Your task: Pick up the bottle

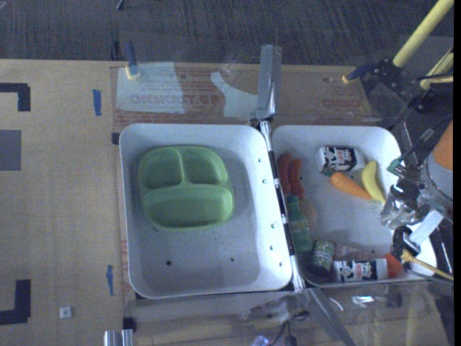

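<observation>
1. Now the grey arm's two-finger gripper point(405, 218) is hanging over the right edge of the right shallow white bin point(338, 132); whether it is released or clenched, I cannot tell.
2. The white cow-patterned bottle with a red cap point(366, 269) is lying on its side along that bin's near wall, touching a small green can point(322, 254).
3. Judging from this, the gripper should be descending across the bottle's narrow width, avoiding the can and wall.
</observation>
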{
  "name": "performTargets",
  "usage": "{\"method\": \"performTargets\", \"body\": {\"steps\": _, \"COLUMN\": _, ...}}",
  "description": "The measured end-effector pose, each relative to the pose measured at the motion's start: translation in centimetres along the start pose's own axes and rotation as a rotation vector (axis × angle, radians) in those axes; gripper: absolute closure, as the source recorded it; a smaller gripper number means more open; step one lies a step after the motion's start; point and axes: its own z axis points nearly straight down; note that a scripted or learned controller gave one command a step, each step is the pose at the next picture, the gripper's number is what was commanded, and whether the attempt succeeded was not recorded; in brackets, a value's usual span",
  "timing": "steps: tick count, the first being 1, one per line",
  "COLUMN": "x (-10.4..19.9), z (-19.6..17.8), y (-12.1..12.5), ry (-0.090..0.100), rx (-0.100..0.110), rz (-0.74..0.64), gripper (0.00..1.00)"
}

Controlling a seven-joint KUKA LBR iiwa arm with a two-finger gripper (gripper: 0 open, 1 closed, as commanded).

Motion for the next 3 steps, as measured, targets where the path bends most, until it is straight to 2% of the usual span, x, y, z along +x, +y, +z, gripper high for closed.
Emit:
{"method": "performTargets", "body": {"steps": 1, "x": 0.0, "z": 0.0, "y": 0.0, "ry": 0.0, "rx": 0.0, "rz": 0.0, "gripper": 0.0}}
{"method": "performTargets", "body": {"steps": 2, "x": 4.8, "z": 11.1, "y": -2.4, "ry": 0.004, "rx": -0.008, "rz": -0.11, "gripper": 0.0}}
{"method": "performTargets", "body": {"steps": 3, "x": 8.5, "z": 11.1, "y": 2.5, "ry": 0.002, "rx": -0.008, "rz": -0.047, "gripper": 0.0}}
